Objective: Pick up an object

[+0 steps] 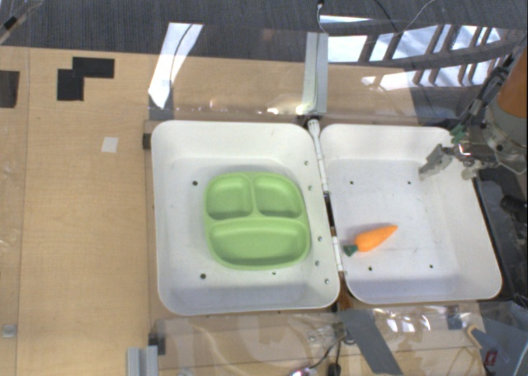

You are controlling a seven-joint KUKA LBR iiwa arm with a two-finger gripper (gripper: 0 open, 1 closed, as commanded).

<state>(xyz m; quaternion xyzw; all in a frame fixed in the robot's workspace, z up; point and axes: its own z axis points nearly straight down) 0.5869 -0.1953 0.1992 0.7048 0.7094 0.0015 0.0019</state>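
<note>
An orange toy carrot (pixel 373 238) with a green top lies in the right bin (pixel 462 279), near its left wall and toward the front. My gripper (pixel 446 170) hangs over the right bin's far right corner, up and to the right of the carrot and well apart from it. One grey finger (pixel 434 162) points down-left and the other sits nearer the wrist, so the gripper is open with nothing between its fingers.
A green divided plate (pixel 256 219) lies in the middle of the left bin (pixel 177 284). A raised divider (pixel 324 201) separates the two bins. A metal post (pixel 315 69) stands behind them, and cables trail across the back right.
</note>
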